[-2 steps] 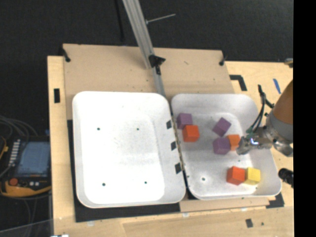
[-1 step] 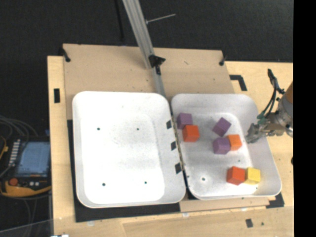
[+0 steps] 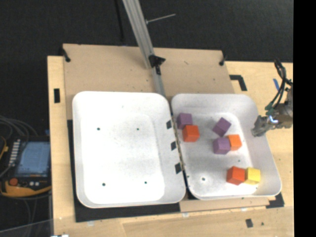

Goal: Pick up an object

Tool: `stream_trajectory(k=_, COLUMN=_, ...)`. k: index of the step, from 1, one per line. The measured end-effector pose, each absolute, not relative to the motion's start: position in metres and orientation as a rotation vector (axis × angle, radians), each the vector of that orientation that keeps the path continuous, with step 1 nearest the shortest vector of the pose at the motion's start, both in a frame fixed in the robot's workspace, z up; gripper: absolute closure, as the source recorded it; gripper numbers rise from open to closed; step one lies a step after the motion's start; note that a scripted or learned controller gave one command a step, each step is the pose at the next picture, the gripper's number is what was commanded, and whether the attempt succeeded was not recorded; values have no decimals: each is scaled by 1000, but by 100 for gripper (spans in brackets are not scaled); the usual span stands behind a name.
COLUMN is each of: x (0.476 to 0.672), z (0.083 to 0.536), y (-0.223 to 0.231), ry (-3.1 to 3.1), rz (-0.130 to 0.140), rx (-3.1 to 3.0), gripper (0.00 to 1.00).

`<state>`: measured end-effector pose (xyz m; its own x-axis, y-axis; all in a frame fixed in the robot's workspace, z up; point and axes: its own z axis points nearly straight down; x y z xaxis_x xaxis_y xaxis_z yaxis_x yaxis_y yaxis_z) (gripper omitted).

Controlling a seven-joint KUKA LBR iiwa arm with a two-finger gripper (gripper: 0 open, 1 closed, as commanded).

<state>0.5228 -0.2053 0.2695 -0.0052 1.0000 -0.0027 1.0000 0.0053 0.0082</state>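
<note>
Blocks [image 3: 221, 126] lie left of end effector [image 3: 261, 127].

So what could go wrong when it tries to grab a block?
The blocks sit in tight pairs. An orange block touches a purple block, so the gripper might bump one while reaching for the other. The yellow block sits close to the right bin's rim, beside a red block, leaving little room to close around it. A nudged block could slide away, and the grab would likely miss.
</note>
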Motion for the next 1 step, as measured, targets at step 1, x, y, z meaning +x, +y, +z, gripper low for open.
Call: stream_trajectory(k=1, x=524, z=291, y=-206, ry=2226, rz=3, rx=2212, gripper=100)
